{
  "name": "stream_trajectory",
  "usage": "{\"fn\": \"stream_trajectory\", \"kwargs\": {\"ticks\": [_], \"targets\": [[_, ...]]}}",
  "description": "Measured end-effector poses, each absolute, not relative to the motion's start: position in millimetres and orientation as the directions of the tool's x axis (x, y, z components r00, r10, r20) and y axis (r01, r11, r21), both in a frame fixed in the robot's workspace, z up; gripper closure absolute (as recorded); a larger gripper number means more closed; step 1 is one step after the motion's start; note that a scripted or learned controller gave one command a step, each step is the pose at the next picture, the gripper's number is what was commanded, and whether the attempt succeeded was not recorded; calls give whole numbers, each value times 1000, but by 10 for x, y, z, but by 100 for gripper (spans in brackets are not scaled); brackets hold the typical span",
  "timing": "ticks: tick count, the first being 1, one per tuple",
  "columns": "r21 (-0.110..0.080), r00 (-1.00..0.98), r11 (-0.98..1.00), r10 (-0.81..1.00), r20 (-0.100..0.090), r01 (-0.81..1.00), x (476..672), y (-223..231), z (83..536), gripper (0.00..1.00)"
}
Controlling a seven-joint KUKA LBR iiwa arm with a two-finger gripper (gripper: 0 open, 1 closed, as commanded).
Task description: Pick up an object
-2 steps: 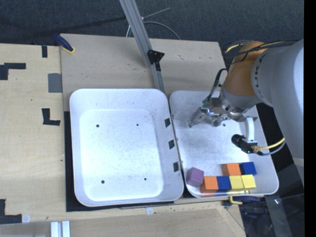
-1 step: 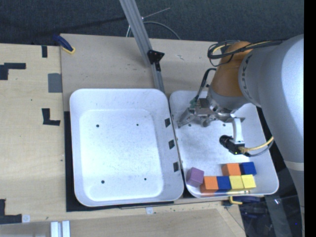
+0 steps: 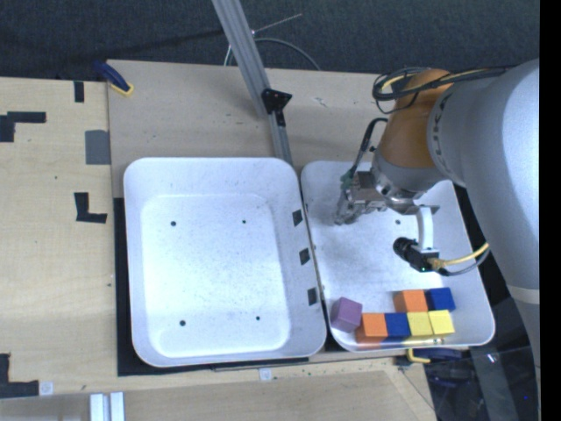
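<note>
The right bin [image 3: 456, 226] is the place to look. Down at its near edge sits a bunch of small blocks. A purple block [image 3: 347, 312] is on the left end of the bunch, a little apart and turned. Next to it is an orange block [image 3: 374, 324], then a blue block [image 3: 397, 324], then two yellow blocks [image 3: 430, 324], all touching in a row. Behind that row sit another orange block [image 3: 409, 301] and another blue block [image 3: 441, 298].

The grey arm [image 3: 491, 139] comes into the right bin from the far right side. Its end effector [image 3: 351, 209] is low over the far left part of that bin, well apart from the blocks. No block is near its tip. It is too small and dark to make out how it is set.

The left bin [image 3: 140, 235] sits just beside the right bin on the wooden surface [image 3: 53, 261].
</note>
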State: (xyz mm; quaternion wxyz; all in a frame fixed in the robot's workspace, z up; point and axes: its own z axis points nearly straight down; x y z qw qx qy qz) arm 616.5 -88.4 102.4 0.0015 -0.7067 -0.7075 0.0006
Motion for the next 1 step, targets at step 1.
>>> {"fn": "stream_trajectory", "kwargs": {"ticks": [1], "targets": [[8, -10, 10, 1000, 3, 1000, 6463, 106, 1972, 100]]}}
